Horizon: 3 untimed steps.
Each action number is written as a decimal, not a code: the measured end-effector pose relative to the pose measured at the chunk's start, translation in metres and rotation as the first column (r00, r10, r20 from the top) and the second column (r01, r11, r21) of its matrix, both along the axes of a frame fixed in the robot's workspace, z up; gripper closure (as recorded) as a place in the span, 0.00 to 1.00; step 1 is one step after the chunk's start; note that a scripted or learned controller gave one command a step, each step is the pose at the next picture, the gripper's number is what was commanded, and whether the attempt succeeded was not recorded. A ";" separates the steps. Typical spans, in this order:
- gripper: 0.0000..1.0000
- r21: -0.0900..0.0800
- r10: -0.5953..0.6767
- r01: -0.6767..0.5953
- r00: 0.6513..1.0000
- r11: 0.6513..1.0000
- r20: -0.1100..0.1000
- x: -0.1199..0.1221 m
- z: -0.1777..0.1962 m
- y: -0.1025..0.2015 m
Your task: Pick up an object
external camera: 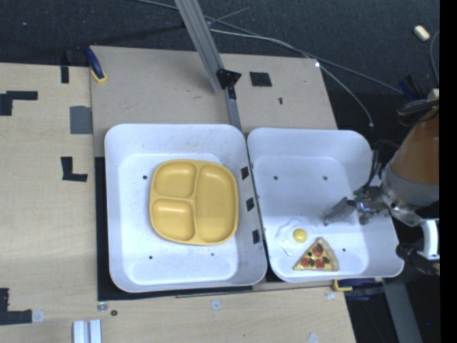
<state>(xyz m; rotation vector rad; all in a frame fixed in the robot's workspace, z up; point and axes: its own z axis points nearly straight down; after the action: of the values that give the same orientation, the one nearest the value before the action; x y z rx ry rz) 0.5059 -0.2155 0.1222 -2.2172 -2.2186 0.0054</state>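
Dark carpet crossed by thin cables surrounds a pale wooden bench (178,77) that carries two shallow white bins side by side.

At the right bin's (307,148) right edge the gripper (337,214) reaches in low over the floor, its grey fingers (334,213) pointing toward the left bin. They look spread and released, with nothing between them, though they are small and a little blurred. Behind them sits the metal wrist, then the orange band and grey body of the arm (418,159), which hangs over the bin's right wall.

Just beside the fingers, toward the bin's front edge, lies a toy fried egg (293,236), white with a yellow yolk. It is apart from the fingers. Touching or nearly touching the egg, closer to the front right corner, lies a toy pizza slice (317,256), its point aimed at the gripper and its crust toward the front wall.

A yellow divided plate (193,201) with three compartments lies flat in the middle of the left bin (128,191), well apart from the gripper. A grey metal bar (203,34) runs from the bench's back edge down to the gap between the bins.
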 end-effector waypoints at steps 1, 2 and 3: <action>0.00 -0.003 0.000 0.000 1.000 1.000 0.007 0.001 -0.037 0.000; 1.00 -0.005 0.001 -0.001 1.000 1.000 0.012 0.002 -0.024 0.000; 1.00 -0.003 0.001 -0.001 1.000 1.000 0.009 0.002 0.039 0.002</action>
<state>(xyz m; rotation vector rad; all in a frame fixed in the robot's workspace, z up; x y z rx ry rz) 0.5080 -0.2132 0.1611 -2.2220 -2.2257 -0.0020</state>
